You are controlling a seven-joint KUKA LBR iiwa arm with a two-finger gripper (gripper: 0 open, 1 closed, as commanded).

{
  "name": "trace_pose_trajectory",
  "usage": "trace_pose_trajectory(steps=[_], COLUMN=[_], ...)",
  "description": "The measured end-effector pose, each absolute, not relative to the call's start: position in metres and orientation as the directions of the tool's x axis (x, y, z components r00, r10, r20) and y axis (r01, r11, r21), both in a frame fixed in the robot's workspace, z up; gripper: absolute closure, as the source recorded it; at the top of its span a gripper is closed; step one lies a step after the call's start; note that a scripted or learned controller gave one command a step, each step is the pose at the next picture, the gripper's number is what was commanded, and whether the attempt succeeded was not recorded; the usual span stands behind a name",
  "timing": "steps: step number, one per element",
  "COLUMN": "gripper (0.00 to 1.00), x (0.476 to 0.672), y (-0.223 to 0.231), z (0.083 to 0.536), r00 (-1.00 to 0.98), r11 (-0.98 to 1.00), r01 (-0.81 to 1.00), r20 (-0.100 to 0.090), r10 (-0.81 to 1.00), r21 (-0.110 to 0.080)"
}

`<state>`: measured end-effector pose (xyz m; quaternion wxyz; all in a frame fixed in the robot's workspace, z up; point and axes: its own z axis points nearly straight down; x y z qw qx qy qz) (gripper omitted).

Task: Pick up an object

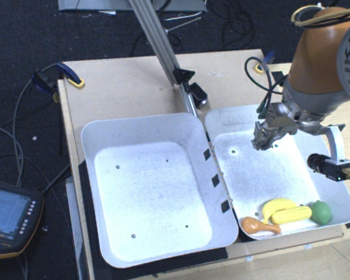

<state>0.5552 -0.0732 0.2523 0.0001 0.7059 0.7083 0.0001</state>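
The dark two-finger gripper (pixel 265 138) hangs over the far end of the right-hand shallow white bin (pixel 253 178); I cannot tell how it is set. The yellow plastic banana (pixel 284 210), orange spoon-shaped toy (pixel 259 225) and green ball (pixel 321 212) crowd the near edge, so a grasp there could strike the wall or nudge a neighbour.

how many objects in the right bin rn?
3, all along its near edge: orange spoon-like piece leftmost, yellow banana-like piece in the middle, green ball at the right corner. None look hidden.
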Motion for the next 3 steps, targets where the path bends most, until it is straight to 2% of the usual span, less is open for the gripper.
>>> trace_pose_trajectory(steps=[1, 3], gripper=[1.0, 1.0], x=[0.563, 0.561], y=[-0.027, 0.073], z=[0.255, 0.252], r00=[-0.004, -0.005], r11=[0.004, 0.005], r01=[1.0, 1.0], r20=[0.001, 0.001], r10=[1.0, 1.0], r21=[0.0, 0.0])
